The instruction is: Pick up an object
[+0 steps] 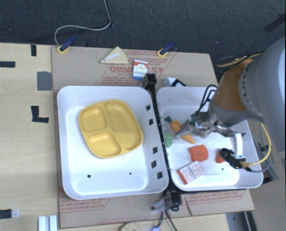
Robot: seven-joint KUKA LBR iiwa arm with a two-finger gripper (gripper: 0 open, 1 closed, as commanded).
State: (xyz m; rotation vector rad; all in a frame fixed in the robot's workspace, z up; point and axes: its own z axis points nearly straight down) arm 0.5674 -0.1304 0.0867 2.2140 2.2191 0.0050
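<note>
Where bin rim (pixel 158 124) crowds tool (pixel 195 124)

I see red print on the cardboard (pixel 191 64) under the bins, but it's too blurred for me to read.

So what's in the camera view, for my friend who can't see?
A grey robot arm's gripper hangs over small toys in the right white bin, near an orange carrot piece and a red block. The left white bin holds a yellow divided plate.
</note>
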